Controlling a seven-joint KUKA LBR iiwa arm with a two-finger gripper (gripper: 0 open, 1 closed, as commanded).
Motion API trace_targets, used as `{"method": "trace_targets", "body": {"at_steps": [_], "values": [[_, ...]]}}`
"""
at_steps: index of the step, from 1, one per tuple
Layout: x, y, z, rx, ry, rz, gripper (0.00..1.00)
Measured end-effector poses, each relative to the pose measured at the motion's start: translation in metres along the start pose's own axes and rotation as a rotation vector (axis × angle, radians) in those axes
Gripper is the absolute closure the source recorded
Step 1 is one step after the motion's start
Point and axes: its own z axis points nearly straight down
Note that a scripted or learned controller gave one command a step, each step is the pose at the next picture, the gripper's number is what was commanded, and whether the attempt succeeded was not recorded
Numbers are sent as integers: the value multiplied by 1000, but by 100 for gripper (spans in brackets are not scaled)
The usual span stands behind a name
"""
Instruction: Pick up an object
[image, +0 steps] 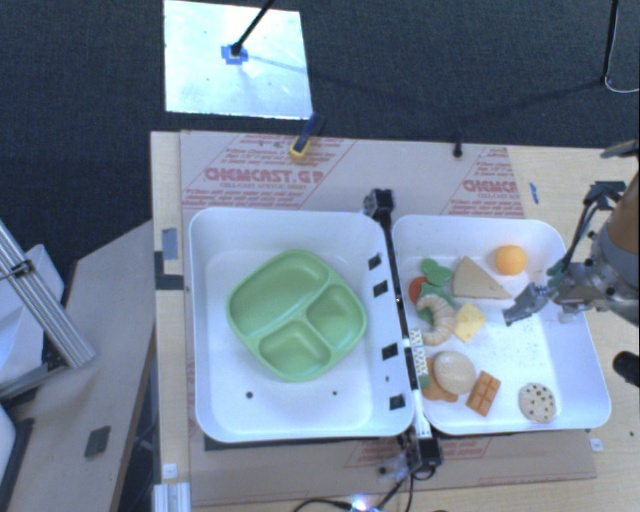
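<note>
One arm (612, 270) reaches from right — gripper (522, 305) low over right bin (570, 345).

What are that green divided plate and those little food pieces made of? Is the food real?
The green plate looks like matte moulded plastic: uniform colour, soft rounded edges. The orange, cheese wedge and cookie seem toy plastic, flat-coloured and smooth, though the view is blurry.

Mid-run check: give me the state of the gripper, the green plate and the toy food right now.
gripper: above the right bin, nothing seen between its fingers.
green plate: flat in the left bin, compartments bare.
orange ball: resting, untouched.
cheese wedge: lying flat.
cookie: lying flat, near corner.
</note>
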Motion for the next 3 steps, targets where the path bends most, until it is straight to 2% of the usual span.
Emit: {"method": "trace_targets", "body": {"at_steps": [1,2,3], "values": [[0,3,-7,-13,-3,-4,0],[0,0,35,-10,-1,-2,0],[2,0,97,-11,-1,-2,0]]}}
